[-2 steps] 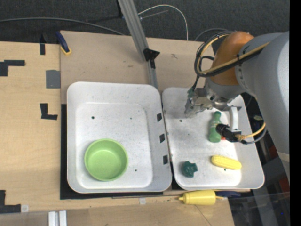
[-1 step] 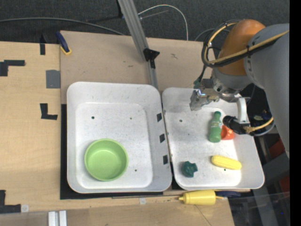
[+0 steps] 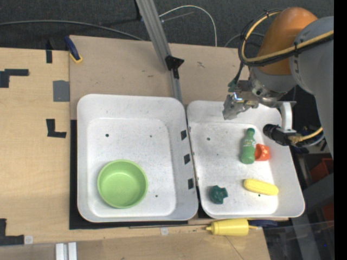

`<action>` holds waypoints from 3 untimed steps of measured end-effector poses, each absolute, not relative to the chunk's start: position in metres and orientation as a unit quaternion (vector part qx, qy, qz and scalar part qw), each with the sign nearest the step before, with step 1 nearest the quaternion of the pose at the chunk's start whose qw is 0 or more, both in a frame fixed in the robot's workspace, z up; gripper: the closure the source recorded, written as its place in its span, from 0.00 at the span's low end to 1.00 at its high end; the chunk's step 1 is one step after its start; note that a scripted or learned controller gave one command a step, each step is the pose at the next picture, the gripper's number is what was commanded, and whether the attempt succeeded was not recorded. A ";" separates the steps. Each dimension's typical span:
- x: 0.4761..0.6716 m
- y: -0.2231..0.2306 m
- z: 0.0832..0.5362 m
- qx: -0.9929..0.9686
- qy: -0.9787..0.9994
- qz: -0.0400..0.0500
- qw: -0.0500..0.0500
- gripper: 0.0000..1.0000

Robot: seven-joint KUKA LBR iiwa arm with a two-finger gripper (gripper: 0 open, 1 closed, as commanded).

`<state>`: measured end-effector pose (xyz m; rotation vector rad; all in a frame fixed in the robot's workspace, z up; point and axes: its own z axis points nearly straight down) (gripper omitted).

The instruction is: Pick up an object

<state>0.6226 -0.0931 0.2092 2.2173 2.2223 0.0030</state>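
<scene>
Bench [image 3: 124, 72] with two bins [image 3: 130, 104]

Both bins, the left one [image 3: 92, 110] and the right one [image 3: 209, 118], are white with fine dark specks. The bowl [image 3: 122, 183] is lime green. The bottle [image 3: 248, 145] is green, the block [image 3: 262, 153] beside it orange-red, the banana [image 3: 261, 187] yellow, the small lump [image 3: 218, 194] dark teal. The worktop [image 3: 32, 161] is pale wood marked with black tape.

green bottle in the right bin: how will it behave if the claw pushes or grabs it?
The green bottle lies on its side, so a sideways push will probably roll it. It looks like smooth plastic, likely light and slippery. The orange piece beside it may block rolling that way.
</scene>
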 end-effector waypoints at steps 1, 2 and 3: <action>0.623 -0.093 0.230 0.707 0.708 0.000 0.000 1.00; 0.629 -0.046 0.221 0.705 0.709 0.000 -0.001 1.00; 0.635 0.017 0.216 0.704 0.710 0.000 -0.001 1.00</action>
